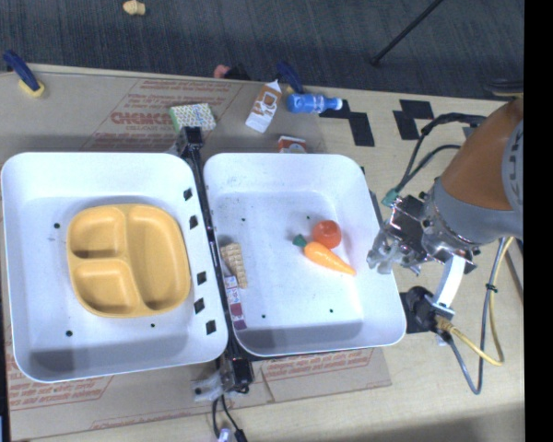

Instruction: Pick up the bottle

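Bottle [311, 104], blue, lies on its side on the surface [120, 99] behind the right bin [373, 201], long axis running left-right. Further right, the hand [384, 254] hovers at that bin's right rim, well apart from it; its spread can't be judged here.

Bottle [311, 103]: small, blue body with a paler cap end pointing toward the view's right. Laid on its side, long axis roughly parallel to the bench's far edge. Found on the brown bench surface outside both bins, beyond the far rim of the right-hand bin [286, 161]. Nothing seen touching it except, possibly, a blue clip at its left end; contact there cannot be judged. Well apart from the gripper. Label detail too small to be read
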Tool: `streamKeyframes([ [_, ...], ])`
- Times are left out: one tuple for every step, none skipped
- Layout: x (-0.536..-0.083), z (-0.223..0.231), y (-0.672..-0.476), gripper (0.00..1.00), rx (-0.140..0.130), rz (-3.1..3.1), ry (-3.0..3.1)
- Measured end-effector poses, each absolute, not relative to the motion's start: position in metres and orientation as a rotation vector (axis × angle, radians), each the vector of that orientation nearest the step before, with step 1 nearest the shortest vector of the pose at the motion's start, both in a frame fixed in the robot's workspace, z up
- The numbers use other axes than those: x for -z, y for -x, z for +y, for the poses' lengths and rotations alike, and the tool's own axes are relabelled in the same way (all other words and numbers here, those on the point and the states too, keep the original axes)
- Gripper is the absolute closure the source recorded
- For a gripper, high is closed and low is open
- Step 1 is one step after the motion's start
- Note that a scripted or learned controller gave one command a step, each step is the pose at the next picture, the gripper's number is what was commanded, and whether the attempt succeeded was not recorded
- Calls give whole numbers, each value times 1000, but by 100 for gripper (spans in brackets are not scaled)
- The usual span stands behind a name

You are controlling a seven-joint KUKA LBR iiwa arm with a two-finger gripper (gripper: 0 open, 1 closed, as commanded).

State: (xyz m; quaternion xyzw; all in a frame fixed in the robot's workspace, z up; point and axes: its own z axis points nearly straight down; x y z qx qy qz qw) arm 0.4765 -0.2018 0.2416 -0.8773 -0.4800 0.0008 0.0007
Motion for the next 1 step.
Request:
streamKeyframes([
  [-242,-199,-476,100,-2,-1038,2963],
])
